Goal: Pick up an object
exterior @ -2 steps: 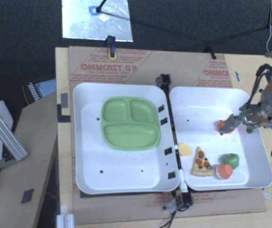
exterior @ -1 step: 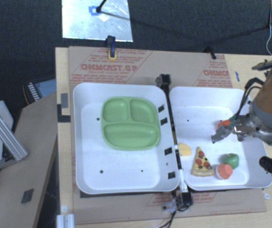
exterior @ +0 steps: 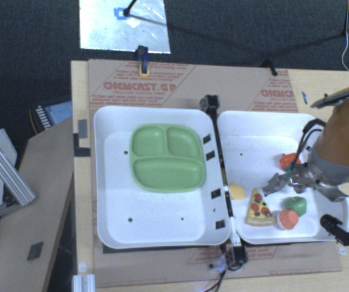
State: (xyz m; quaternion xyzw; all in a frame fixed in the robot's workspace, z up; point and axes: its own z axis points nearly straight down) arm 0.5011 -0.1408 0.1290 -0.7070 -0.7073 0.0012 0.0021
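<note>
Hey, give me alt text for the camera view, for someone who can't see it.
A robot gripper hovers in the right bin above toy food: a pizza slice, yellow piece, green piece and red pieces. The left bin holds a green divided plate.

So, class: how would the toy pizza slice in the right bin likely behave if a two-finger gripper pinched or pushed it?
The pizza slice lies flat on the right bin floor, so it probably slides rather than rolls. Its low, thin profile likely gives fingers little to pinch. It looks like light toy food.
</note>
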